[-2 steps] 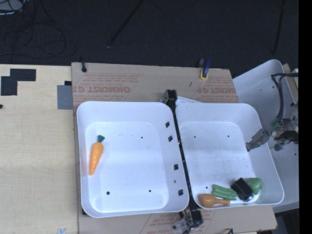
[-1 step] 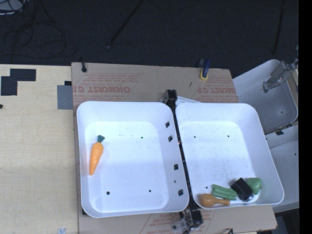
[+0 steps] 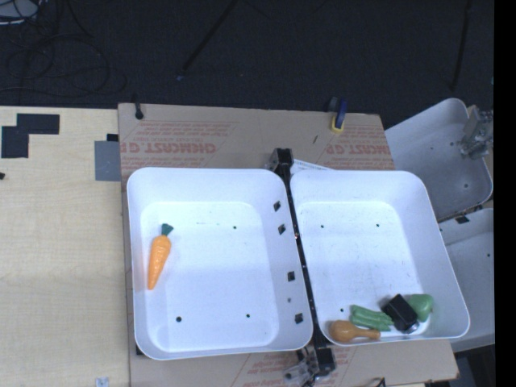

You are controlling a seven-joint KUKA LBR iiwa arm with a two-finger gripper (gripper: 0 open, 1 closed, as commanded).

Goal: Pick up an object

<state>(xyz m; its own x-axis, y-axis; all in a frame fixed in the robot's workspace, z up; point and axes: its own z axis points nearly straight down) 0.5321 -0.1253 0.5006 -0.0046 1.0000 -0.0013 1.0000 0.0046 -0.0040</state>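
One carrot (image 3: 158, 256) left bin (image 3: 201, 185), roughly four items right bin (image 3: 363, 185)

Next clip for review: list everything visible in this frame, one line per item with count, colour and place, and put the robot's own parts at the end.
bins: 2, white, side by side on the bench.
toy carrot: 1, orange with a green top, left bin, near its left wall.
green pieces: 2, one long, one rounded, right bin, near front right corner.
black block: 1, black, right bin, lying between the green pieces.
pear-shaped toy: 1, orange-tan, right bin, at the front wall.
cardboard sheet: 1, brown with red print, under the bins.
yellow and blue clip: 1, on the cardboard's back edge.
robot part: 1, pale grey, right of the bins; whether this is the arm is unclear.
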